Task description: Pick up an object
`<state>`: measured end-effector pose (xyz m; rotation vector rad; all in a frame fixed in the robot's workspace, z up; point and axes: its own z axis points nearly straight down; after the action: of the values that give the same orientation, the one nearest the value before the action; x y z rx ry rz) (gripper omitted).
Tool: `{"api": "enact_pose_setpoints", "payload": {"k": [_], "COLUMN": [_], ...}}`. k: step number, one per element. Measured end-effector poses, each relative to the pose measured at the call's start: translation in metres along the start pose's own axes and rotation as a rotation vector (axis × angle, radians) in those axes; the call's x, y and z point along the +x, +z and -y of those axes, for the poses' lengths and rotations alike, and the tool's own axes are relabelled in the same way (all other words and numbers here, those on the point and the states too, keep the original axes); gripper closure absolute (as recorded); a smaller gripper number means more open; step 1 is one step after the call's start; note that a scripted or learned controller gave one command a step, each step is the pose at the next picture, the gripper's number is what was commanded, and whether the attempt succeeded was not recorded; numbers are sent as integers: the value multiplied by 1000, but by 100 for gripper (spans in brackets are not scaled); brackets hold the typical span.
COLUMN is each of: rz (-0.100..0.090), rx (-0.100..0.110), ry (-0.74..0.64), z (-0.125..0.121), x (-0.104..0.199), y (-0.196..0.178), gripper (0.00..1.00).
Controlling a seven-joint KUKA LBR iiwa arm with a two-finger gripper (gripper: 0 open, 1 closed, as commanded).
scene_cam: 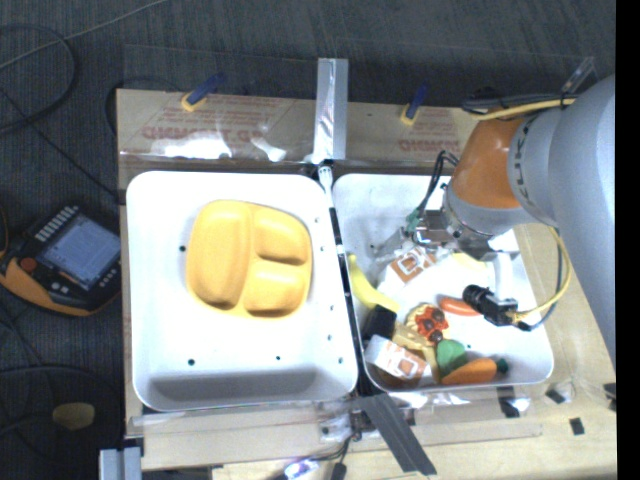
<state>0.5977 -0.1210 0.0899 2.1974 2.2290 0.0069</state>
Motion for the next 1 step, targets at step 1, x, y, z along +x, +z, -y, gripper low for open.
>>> {"api": "enact_pose_setpoints", "payload": {"k": [1], "rz": [-2], "rx": [-7], "ry": [-1], "z": [-3], "x": [1], "y": [-12], "gripper": [100]}}
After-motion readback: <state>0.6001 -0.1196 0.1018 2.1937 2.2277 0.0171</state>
